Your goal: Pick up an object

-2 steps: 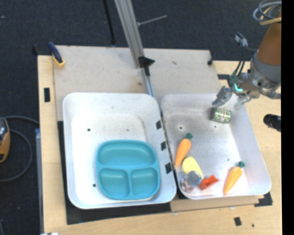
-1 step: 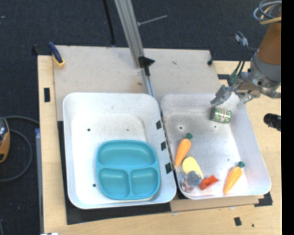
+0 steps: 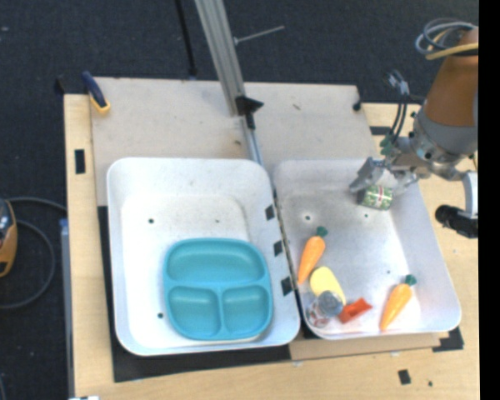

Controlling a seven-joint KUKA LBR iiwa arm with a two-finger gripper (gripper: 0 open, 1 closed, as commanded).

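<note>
Nearest the camera, along the front wall of the right bin (image 3: pixel 437 248), lies a cluster: a yellow item (image 3: pixel 326 282), a red piece (image 3: pixel 356 309), a greyish item (image 3: pixel 321 311) and a small carrot (image 3: pixel 397 302). A second carrot (image 3: pixel 311 257) lies just behind them, near the bin's left wall. The likely target is a small green-and-white can (image 3: pixel 378 197) at the back of this bin, well apart from the cluster. The gripper (image 3: pixel 375 183) sits directly over the can and appears to touch it; whether the fingers are apart, together or clamped on the can cannot be told from this view. Judged step: grasp attempt at the can, lift not yet confirmed. Risks: the can looks rounded and may roll or squirt out if the fingers close off-centre; a shallow hold may let it slip during the lift; the nearby back wall may block one finger. Outward, the left bin (image 3: pixel 142 182) carries a blue divided tray (image 3: pixel 219 288). Both bins rest on the surface (image 3: pixel 167 115), with a metal post (image 3: pixel 221 44) rising behind them.
</note>
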